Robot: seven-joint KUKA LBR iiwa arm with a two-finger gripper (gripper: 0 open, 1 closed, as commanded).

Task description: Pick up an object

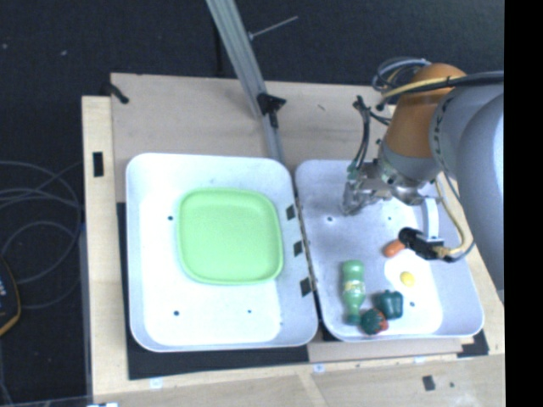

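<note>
A robotics lab, judging by the plain plywood bench [195, 117] bearing two shallow white bins [153, 312], a grey industrial arm [467, 134] with exposed wiring, a slanted metal pole [242, 49] clamped at the back, loose cables [42, 210] trailing over dark flooring.

Arm [475, 134] cut off at the right edge. Fingers [355, 195] too small and blurred to tell their spacing. Dark green items [380, 310] at near right overlap, shapes unclear.
</note>
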